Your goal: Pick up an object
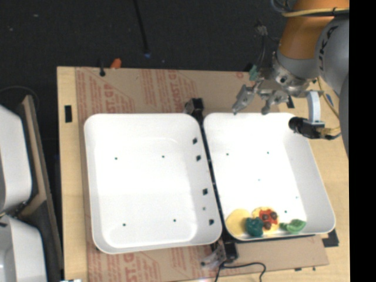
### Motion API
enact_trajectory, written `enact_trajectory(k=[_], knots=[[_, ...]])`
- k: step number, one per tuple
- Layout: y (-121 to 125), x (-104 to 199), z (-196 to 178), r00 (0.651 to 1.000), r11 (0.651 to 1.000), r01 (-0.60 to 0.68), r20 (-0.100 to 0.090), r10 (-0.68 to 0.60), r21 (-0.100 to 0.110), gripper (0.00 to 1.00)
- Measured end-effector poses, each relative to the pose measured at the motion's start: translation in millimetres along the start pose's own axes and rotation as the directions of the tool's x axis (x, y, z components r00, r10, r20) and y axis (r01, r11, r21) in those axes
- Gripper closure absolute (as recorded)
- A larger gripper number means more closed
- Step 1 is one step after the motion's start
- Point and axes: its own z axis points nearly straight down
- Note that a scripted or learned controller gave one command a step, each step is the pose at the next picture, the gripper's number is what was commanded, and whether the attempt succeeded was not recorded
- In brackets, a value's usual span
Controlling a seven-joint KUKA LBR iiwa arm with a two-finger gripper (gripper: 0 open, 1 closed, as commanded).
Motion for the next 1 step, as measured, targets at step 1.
enact_trajectory(k=[1], knots=[[-31.7, 19.5, 56.9, 1.0, 1.0, 0.0, -0.001, 0.0, 0.005, 0.0]])
